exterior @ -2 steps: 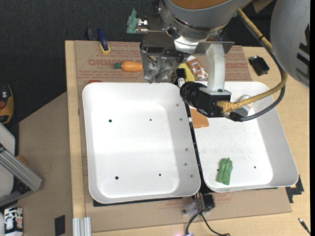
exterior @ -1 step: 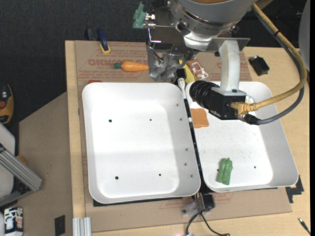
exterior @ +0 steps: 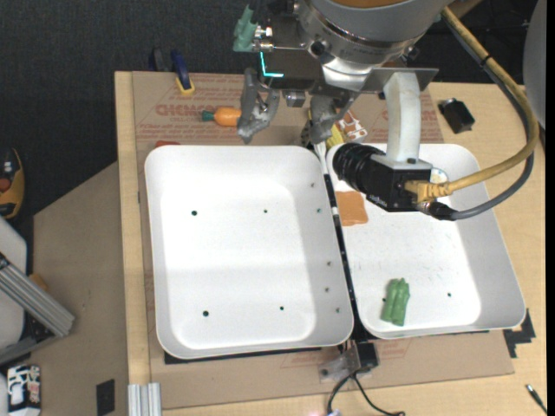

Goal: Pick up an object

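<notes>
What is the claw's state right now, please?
Claw: open, nothing between its fingers, raised above the bench behind the bins.

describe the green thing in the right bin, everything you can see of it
The green object is a small, lumpy piece, bright green with a matte look like soft plastic or rubber. Its outline is uneven, with bumps along the sides, and it is longer than it is wide. It lies flat on the floor of the right bin, near the bin's front edge and toward its left side, its long axis running roughly front to back with a slight tilt. Nothing else touches it; the orange piece lies well behind it, and the gripper is far off.
</notes>
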`<act>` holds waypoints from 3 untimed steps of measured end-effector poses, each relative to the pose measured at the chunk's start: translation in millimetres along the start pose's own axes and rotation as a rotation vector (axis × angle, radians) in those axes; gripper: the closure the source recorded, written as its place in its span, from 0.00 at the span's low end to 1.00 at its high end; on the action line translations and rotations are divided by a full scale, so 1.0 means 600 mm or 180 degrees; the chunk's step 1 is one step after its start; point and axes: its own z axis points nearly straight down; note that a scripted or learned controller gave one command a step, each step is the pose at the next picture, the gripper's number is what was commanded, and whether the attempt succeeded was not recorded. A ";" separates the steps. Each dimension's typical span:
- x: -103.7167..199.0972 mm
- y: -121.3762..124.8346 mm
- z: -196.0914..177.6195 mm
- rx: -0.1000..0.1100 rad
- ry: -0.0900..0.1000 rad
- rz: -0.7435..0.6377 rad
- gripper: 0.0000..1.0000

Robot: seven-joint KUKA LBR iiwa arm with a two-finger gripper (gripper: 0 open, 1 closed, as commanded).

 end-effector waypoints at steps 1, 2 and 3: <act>0.001 0.000 -0.018 -0.0011 0.0006 -0.0005 1.00; 0.001 0.000 -0.017 -0.0006 0.0003 -0.0005 0.00; 0.003 0.001 -0.036 -0.0018 0.0009 -0.0010 1.00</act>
